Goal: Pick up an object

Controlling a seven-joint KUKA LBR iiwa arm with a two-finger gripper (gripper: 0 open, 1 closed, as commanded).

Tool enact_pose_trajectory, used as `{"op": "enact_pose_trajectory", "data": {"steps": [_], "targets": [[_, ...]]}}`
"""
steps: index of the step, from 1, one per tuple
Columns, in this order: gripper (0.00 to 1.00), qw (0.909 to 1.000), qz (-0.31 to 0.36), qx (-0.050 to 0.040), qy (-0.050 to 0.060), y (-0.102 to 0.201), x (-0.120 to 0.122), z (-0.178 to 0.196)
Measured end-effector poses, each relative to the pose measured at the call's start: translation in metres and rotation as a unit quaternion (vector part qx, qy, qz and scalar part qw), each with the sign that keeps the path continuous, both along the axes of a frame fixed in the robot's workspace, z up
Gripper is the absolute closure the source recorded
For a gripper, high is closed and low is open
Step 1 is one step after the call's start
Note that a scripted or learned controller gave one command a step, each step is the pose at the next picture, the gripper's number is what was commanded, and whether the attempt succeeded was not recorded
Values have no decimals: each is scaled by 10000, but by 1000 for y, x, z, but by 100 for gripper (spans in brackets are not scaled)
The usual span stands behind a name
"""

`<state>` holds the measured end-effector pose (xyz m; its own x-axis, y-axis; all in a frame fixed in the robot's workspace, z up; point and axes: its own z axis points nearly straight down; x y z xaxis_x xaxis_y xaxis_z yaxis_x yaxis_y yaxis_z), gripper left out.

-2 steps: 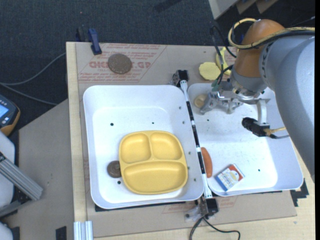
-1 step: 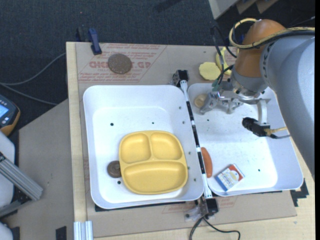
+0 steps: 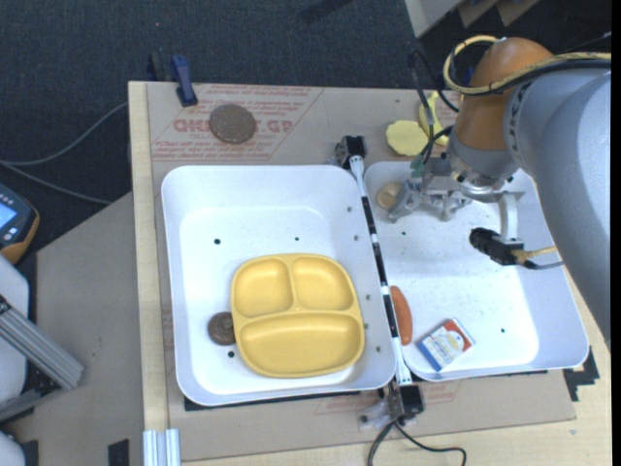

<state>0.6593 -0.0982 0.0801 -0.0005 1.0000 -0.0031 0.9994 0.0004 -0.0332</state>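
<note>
Item: tool, low at the far left corner of the right bin, just beside a small tan object; finger state cannot be told. Risk: the object sits tight against the bin wall, so a grasp may strike the rim or push it aside.

red print on cardboard sheet under bins, partly covered, too blurred to read.

Left bin back half free; yellow tray fills front.
</note>
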Motion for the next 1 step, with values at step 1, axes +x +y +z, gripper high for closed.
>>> {"op": "enact_pose_trajectory", "data": {"steps": [1], "targets": [[0, 10000, 1, 3, -1, 0, 0, 0]]}}
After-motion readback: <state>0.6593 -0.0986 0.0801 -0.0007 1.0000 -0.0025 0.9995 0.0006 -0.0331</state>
